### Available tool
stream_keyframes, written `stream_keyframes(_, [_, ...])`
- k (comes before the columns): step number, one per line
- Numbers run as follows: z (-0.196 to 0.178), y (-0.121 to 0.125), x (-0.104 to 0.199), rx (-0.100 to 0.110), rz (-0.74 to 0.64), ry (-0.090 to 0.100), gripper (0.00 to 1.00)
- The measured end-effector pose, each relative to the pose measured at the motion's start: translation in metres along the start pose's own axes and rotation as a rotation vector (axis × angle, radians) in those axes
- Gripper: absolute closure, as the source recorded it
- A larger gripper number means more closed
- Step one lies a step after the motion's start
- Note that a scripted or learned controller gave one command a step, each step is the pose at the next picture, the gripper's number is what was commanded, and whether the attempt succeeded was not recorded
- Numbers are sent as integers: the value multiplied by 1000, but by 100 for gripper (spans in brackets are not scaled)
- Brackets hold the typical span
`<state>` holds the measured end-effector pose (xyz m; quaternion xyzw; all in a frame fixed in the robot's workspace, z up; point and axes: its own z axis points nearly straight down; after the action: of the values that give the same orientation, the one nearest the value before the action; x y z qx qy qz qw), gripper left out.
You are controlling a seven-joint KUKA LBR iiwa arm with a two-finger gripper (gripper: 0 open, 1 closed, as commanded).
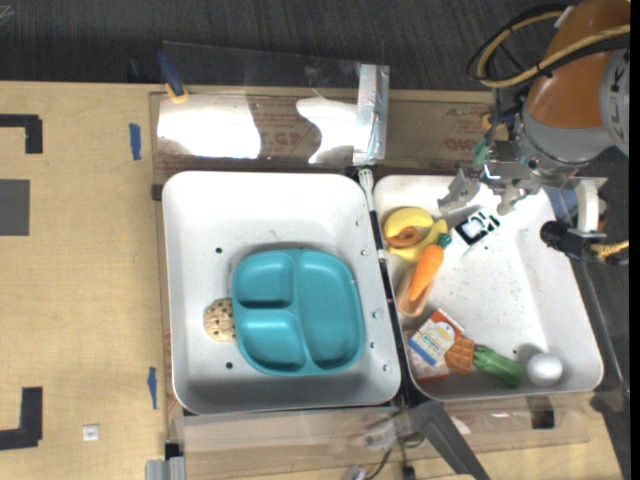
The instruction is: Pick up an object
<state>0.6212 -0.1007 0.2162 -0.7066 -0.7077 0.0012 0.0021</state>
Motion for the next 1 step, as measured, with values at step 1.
stream_keyframes(1, [33, 45, 28, -3, -184, -2, 0])
